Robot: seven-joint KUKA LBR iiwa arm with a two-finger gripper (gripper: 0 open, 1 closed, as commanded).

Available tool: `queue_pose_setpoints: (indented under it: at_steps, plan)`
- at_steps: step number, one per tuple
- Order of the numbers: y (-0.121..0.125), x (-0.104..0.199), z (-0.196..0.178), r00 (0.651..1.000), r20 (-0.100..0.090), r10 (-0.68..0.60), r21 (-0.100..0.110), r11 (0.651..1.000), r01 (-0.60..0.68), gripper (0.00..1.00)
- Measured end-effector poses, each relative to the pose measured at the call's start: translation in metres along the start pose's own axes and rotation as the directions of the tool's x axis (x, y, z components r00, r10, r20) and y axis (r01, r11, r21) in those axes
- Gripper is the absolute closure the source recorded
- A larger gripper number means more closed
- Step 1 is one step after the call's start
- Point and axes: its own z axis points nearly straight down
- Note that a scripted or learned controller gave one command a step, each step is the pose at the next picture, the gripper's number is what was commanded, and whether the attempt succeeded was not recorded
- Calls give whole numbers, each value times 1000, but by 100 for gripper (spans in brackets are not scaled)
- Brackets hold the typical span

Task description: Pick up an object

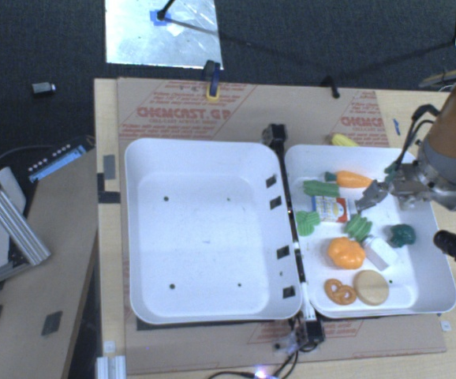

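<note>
You had the claw (368, 198) hovering, grip state impossible to tell, with the green toy (358, 227) just at its six o'clock (lying slantwise).

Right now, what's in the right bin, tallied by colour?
Green: 4 (long piece, piece by the divider, piece under the gripper, dark round one)
Orange: 2 (carrot, pepper)
Brown/tan: 2 (pretzel, round disc)
White: 1 (small bottle)
Multicolour: 1 (box)
Total: 10
</note>
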Motion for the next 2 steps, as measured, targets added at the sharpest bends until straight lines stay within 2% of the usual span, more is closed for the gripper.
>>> queue_pose_setpoints:
  at_steps: [1,2]
  plan:
    - [-57,-29,116,1000,4,7,0,1000,-7,0]
    - [-53,-27,101,1000,1,1,-3,1000,-1,100]
